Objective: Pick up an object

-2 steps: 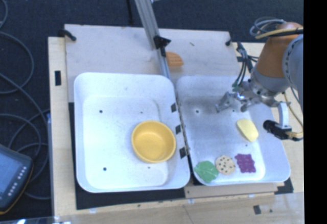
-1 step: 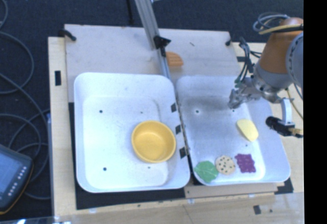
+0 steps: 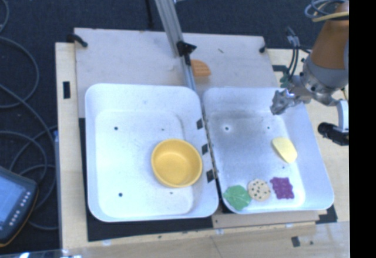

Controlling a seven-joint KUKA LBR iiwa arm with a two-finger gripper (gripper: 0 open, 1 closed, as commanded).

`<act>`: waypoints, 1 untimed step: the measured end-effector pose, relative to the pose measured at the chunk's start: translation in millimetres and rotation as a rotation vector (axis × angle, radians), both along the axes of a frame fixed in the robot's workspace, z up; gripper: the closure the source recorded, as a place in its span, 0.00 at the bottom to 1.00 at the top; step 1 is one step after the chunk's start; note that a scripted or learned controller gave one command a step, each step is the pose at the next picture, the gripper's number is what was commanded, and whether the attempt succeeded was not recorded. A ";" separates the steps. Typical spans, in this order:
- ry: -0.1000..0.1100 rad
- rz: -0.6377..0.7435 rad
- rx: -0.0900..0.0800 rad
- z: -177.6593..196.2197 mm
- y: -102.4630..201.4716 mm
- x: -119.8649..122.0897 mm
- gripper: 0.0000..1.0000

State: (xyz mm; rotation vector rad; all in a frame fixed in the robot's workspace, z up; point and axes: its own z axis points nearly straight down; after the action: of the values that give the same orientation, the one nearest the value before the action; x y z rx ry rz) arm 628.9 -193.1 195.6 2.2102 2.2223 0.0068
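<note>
Nearest me, along the front edge of the right bin [image 3: 305, 133], three small pieces sit in a row: one green round piece [image 3: 237, 197], one speckled cookie [image 3: 258, 190] touching it, and one purple piece [image 3: 282, 187] just beside the cookie. All three lie well forward of the gripper [image 3: 281, 101], towards me. One pale yellow block [image 3: 284, 149] lies alone between that row and the gripper, a little forward of the tool and apart from it. That makes four things in this bin.

From where I stand the gripper hangs over the far right part of the same bin, near its back rim, on the grey arm [image 3: 329, 57] with its orange band. Nothing shows between its fingers, and how far apart they stand I cannot tell.

Off to the gripper's far side, in the left bin [image 3: 100, 104], sits one yellow bowl [image 3: 176, 163], upright, near the divider. One orange thing [image 3: 200, 69] lies on the bench behind both bins.
</note>
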 end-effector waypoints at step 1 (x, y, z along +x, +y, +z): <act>0.000 -0.001 0.000 57.4 8.7 -1.1 1.00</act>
State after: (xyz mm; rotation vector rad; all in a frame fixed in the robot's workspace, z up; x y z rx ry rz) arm 627.9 -184.5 253.1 2.2111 2.2217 0.0067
